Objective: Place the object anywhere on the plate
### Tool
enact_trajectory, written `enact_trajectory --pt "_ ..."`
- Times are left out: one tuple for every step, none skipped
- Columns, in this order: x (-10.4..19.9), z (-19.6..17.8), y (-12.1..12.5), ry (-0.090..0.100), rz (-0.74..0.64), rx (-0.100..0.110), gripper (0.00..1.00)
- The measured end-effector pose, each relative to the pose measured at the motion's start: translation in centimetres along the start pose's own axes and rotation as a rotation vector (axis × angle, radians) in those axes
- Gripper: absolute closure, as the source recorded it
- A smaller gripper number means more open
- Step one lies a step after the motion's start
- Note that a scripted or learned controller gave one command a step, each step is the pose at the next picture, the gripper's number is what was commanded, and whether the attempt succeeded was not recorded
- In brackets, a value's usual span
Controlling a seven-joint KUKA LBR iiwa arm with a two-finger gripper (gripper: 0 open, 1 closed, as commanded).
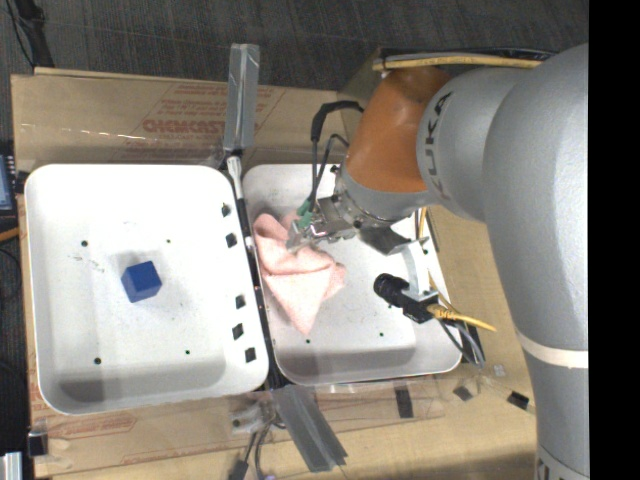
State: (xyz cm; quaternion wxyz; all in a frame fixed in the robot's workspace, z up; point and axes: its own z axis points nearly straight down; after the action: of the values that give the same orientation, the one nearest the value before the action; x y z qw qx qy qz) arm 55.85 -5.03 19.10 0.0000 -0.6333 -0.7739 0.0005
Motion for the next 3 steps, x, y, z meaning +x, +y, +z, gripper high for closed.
enact_trajectory --pt "0.0 -4.0 0.1 0.001 -0.006 0.002 1.0" --pt "5.3 -4.4 2.0 0.0 -0.411 0.002 1.0" --pt "10.4 -3.5 4.4 -0.001 -0.815 0.0 1.0"
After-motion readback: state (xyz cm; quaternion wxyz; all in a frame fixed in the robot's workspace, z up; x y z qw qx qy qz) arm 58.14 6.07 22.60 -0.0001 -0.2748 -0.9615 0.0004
